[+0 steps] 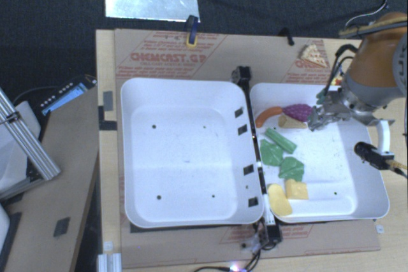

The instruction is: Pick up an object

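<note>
- Nearest the camera, at the front left corner of the right bin [370,204]: a yellow piece [279,199] and a paler yellow block [296,189], touching or almost so
- Just behind those: two green leaf-like pieces [282,161], one against the bin's left wall, one a little toward the middle
- Further back: a light green bar [280,140], long axis running diagonally from near-right to far-left
- At the far left of the same bin: an orange curved piece [268,114], a purple piece [298,112] just right of it, and a tan slab [293,123] under or right beside the purple one
- Tool [317,119] at the purple piece's right end, low over the bin floor; too small and dark to tell how wide it stands or whether anything is gripped
- Key relation: purple piece lies immediately left of the tool, long axis roughly left to right, so pointing toward the tool; probably the closest candidate, with the tan slab crowding it from the near side
- Left bin [185,150] alongside on the bench [159,54], well apart from the tool
- Furthest back, outside the bins: a tan wedge [313,55] on the bench beyond the right bin
</note>
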`<state>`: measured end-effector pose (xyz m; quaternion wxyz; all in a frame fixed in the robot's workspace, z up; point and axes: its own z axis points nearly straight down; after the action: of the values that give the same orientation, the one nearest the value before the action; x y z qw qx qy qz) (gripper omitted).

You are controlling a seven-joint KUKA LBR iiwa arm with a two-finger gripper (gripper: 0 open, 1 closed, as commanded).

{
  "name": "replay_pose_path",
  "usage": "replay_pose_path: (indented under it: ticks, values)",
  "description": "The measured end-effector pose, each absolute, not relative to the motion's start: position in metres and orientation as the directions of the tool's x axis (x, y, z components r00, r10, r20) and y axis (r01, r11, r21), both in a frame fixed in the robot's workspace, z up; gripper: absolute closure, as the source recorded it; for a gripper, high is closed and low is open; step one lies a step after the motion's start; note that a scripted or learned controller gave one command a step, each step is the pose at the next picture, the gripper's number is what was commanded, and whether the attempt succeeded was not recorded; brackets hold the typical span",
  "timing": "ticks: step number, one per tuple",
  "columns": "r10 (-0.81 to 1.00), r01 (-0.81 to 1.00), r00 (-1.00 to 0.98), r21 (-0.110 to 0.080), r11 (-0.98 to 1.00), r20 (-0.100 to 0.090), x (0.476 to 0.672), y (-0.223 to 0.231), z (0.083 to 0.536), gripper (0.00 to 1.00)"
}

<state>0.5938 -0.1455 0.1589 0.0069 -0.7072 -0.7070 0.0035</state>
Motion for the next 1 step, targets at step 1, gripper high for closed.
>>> replay_pose_path:
  ticks: [1]
  values:
    - [1.0, 1.0, -0.001, -0.011, 0.001, 0.005, 0.5069, -0.1033, 0.1214, 1.0]
